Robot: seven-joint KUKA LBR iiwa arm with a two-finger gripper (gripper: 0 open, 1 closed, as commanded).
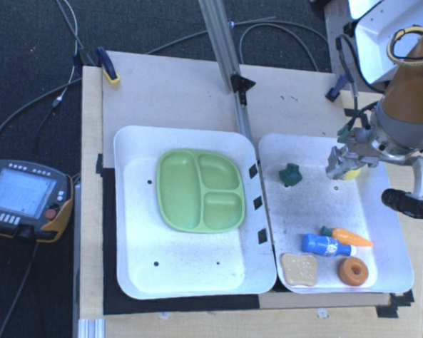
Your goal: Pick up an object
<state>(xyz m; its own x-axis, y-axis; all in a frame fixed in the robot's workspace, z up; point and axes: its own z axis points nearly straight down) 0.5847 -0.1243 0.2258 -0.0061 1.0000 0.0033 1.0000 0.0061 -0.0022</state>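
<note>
Even, soft overhead light with faint shadows; slightly grainy, sharpness falling off toward the corners.

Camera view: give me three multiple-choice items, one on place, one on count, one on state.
1. The green divided plate lies in:
A the left bin
B the right bin
C on the bare bench

2. Objects lying in the right bin:
A three
B six
C nine

3. The gripper is:
A over the left bin
B over the right bin's far end
C outside both bins

Key: 1 A, the plate sits mid left bin. 2 B, six small objects lie there. 3 B, it hangs beside the dark green toy.
</note>
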